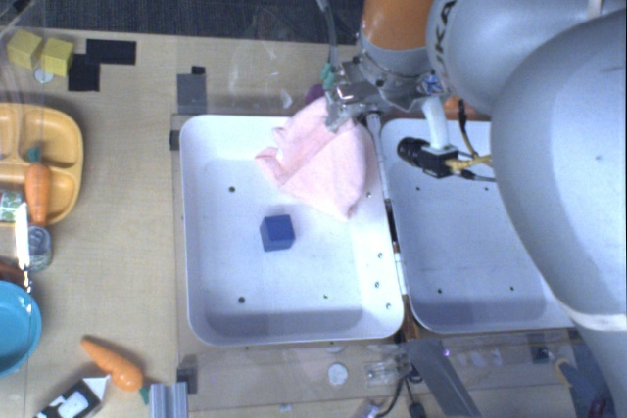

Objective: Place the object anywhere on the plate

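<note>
A pink cloth [321, 159] hangs bunched over the upper right part of the left bin [211, 308]. Its top corner is pinched in my gripper [341, 110], which is shut on it near the bin's far right corner. The cloth's lower folds droop toward the bin floor. A small blue cube [277, 232] lies on the floor of the same bin, left of and below the cloth. A yellow divided plate [59, 137] sits on the bench at the far left, well away from the gripper. A blue plate [18, 328] shows at the lower left edge.
An orange carrot [36, 193] lies on the yellow plate and another carrot [115, 363] on the bench at bottom left. Yellow blocks [41, 54] and black pieces [100, 61] sit at the back left. The right bin [470, 250] lies under my arm.
</note>
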You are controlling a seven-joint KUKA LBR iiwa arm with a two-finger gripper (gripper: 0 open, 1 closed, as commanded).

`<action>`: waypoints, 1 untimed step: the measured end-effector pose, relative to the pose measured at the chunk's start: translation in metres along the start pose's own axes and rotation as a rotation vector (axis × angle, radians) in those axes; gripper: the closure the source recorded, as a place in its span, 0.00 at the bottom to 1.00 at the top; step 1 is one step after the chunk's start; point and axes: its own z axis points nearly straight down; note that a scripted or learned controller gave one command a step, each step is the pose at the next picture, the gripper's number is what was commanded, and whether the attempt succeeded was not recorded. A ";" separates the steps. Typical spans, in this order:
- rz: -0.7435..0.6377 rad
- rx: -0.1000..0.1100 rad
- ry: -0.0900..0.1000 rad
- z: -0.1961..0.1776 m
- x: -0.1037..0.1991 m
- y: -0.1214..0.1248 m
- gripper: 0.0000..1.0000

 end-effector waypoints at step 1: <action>0.111 0.002 0.001 -0.054 0.067 0.010 1.00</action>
